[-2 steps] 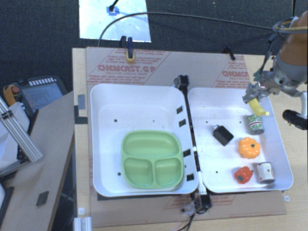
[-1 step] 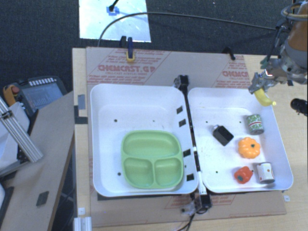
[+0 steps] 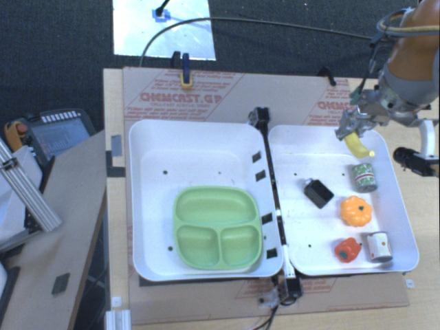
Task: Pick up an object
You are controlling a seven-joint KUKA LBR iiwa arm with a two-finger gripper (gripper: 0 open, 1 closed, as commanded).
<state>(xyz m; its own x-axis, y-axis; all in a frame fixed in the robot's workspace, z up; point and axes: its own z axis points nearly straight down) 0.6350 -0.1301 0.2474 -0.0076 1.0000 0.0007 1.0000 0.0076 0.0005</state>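
At the upper right of the frame, the gripper (image 3: 355,130) hangs over the right bin (image 3: 295,150), its fingers closed on a banana (image 3: 359,146) lifted above the bin's far corner. Below it in the same bin sit a can (image 3: 364,177), a black block (image 3: 318,192), a pumpkin (image 3: 356,211), a red pepper (image 3: 348,249) and a small white cup (image 3: 379,246). The left bin (image 3: 158,150) holds a green tray (image 3: 217,227).

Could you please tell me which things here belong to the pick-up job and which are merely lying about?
In the job: gripper, yellow banana-like object between its fingers, right bin.

Lying about: green can, black block, orange pumpkin, red pepper, white cup, green divided plate, left bin.
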